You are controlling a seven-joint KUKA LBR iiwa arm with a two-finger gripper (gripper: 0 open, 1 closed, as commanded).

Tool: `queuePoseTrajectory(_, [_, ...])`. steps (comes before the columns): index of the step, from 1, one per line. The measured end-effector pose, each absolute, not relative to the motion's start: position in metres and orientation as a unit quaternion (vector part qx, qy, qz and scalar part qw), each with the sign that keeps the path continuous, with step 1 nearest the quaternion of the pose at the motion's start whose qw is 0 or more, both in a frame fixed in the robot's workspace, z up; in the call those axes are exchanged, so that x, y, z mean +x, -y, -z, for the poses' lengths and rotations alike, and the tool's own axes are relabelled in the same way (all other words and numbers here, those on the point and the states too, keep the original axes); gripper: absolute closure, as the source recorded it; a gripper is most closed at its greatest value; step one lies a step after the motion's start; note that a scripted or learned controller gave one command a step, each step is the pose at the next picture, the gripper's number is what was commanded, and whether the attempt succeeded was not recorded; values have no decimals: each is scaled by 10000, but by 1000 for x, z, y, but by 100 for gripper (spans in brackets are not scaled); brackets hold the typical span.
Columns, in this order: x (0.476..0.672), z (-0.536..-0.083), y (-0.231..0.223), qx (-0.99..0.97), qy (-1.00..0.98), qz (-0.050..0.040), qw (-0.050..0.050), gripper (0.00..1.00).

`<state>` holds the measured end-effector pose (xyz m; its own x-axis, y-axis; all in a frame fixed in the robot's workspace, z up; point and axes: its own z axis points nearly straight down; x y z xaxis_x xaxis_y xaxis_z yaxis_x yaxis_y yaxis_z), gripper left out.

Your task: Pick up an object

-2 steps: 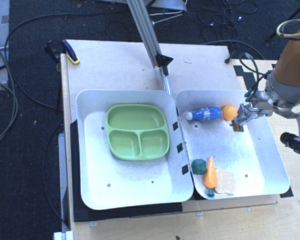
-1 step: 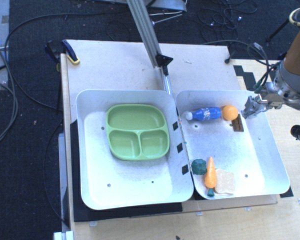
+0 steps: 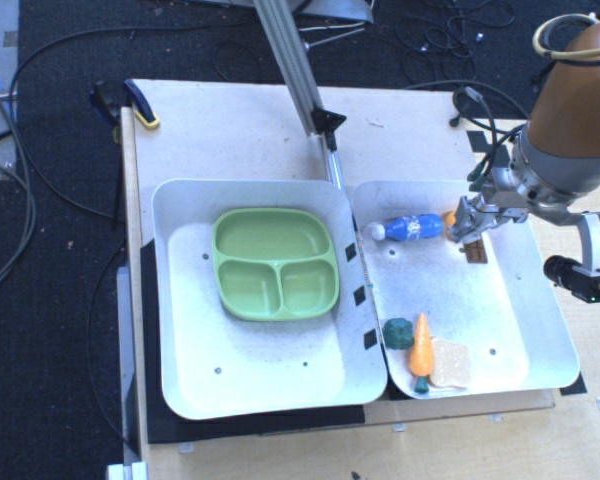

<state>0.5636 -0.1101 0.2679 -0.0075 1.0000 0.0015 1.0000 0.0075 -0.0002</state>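
Bottle (image 3: 412, 229): blue body with white cap, lying on its side in the right bin, near the bin's far edge, cap end toward the divider between the bins.
Gripper (image 3: 467, 230): down inside the right bin, just beside the bottle's right end; cannot tell if clenched or released, nothing seen held.
Orange bit (image 3: 448, 220): small orange thing at the bottle's right end, partly hidden by the gripper, kind unclear.
Brown block (image 3: 475, 253): small, on the bin floor just below the gripper.
Arm (image 3: 570, 118): comes in from the right, orange band above grey wrist, over the right bin's far right corner.
Right bin (image 3: 520, 308): white, shallow, touching the left bin along the shared middle edge.
Carrot (image 3: 421, 343): orange toy, near the right bin's near left corner, lengthwise toward the near edge.
Teal object (image 3: 397, 333): dark green-blue lump, touching the carrot's left side.
Bread slice (image 3: 451, 362): pale tan, flat, just right of the carrot, by the near edge.
Left bin (image 3: 185, 368): white, shallow.
Green tray (image 3: 276, 262): three compartments, one wide at the far side and two at the near side, flat in the middle of the left bin, slightly toward the far edge.
Bench (image 3: 230, 128): pale top, bare strip along the far side behind both bins.
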Motion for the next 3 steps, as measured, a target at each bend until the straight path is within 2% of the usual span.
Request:
queuePoseTrajectory(1, [556, -253, 53, -7055, 7087, -4, 4, 100])
queuePoseTrajectory(2, [540, -243, 1, -7050, 7092, -9, 13, 100])
queuePoseTrajectory(3, [536, -246, -59, -7046, 7096, 2, 4, 100])
